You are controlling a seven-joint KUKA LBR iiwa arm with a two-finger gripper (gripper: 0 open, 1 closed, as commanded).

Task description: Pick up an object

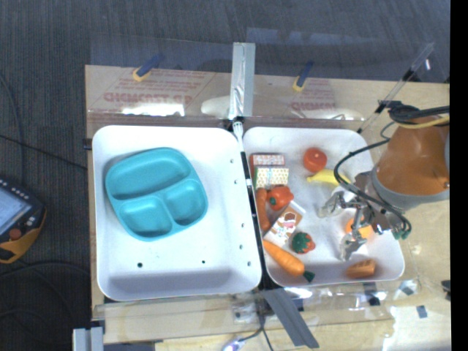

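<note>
A handheld pendant lies at the far left on the dark floor, off the bench. On the bench, the left bin holds a teal divided tray, set at a slant in the bin's upper half; the bin floor below the tray is bare white. A metal post stands at the seam where the two bins meet, with a yellow and blue clip on the cardboard backing to its left and a second clip to its right.

The right bin carries the toys. Along its left wall sit a small printed box, a red pepper just below it, and a card packet below that. A carrot lies tilted near the bin's lower left, with a strawberry just beside it. Further right, near the top, a tomato sits just above a banana. A brown bread piece rests by the bin's lower right edge.

The arm, its orange band prominent, hangs over the right side of this bin. The claw points down with its fingers spread apart, a small orange item showing between them; whether they grip it cannot be told.
</note>
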